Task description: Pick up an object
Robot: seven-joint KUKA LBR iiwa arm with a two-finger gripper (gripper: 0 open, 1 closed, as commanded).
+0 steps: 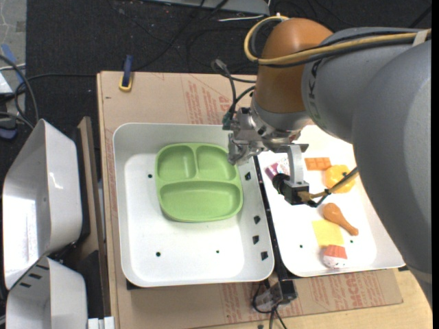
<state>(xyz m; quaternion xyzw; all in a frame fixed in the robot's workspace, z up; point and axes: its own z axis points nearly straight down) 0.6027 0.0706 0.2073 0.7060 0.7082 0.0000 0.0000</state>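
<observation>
One green tray (pixel 199 184) beside jaws (pixel 238 151)

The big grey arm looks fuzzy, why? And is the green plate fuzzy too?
Camera view: the grey arm sits close to the lens, so it looks soft and huge. The green plate is sharp, evenly lit, with only faint shine. The left bin looks bright white, with soft shadows.

A brown cardboard-topped bench (pixel 178 98) stands on dark floor (pixel 62 26) strewn with cables (pixel 14 94)
</observation>
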